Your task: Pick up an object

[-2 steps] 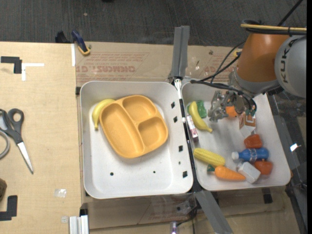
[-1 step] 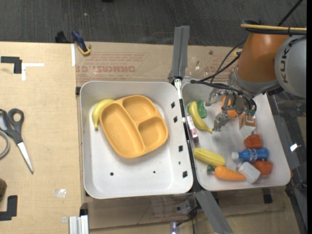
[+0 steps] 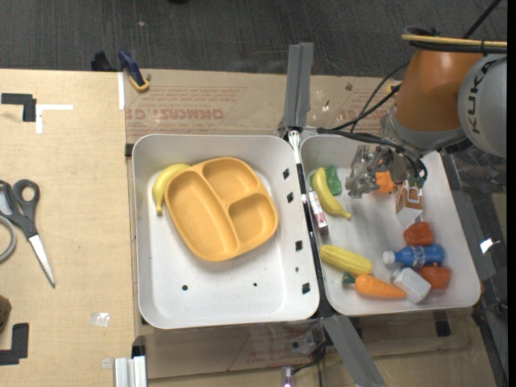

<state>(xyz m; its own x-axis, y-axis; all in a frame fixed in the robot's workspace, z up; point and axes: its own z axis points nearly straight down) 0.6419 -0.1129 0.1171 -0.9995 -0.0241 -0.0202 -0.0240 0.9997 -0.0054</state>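
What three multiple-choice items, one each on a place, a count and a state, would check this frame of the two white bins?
1. Where does the orange three-compartment plastic plate lie?
A. left bin
B. right bin
C. on the bench beside the scissors

2. How many yellow toy bananas are there across both bins?
A. one
B. two
C. four

3. How does the orange toy carrot lie?
A. standing upright against the bin wall
B. on its side on the bin floor
C. on the divided plate

Key: 1 A, the plate fills much of the left white bin. 2 B, one banana curves along the plate's upper left edge and another lies in the right white bin, near the gripper. 3 B, the carrot lies flat near the right bin's front edge.
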